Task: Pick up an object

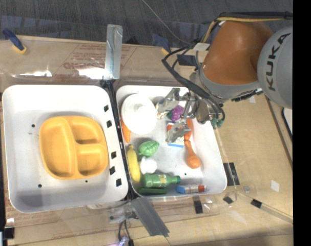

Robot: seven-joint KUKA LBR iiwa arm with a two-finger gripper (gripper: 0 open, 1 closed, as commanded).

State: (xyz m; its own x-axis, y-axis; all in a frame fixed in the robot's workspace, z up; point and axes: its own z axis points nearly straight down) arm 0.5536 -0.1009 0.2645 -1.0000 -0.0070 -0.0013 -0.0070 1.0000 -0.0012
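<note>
My gripper (173, 116) is down in the right bin (214, 152), in its upper middle part. Its two silver fingers (168, 101) stand apart, so it is open. A small purple object (177, 111) lies in the gap between them; I cannot tell whether either finger touches it. An orange carrot-like toy (191, 155) lies just below the lower finger. A white round bowl (137, 111) sits directly left of the gripper.
Lower in the right bin lie a green knobbly toy (149, 147), a yellow banana (133, 164), a green bottle (158, 180) and a blue-and-red marker (191, 188). The left bin (17, 111) holds a yellow divided plate (73, 146).
</note>
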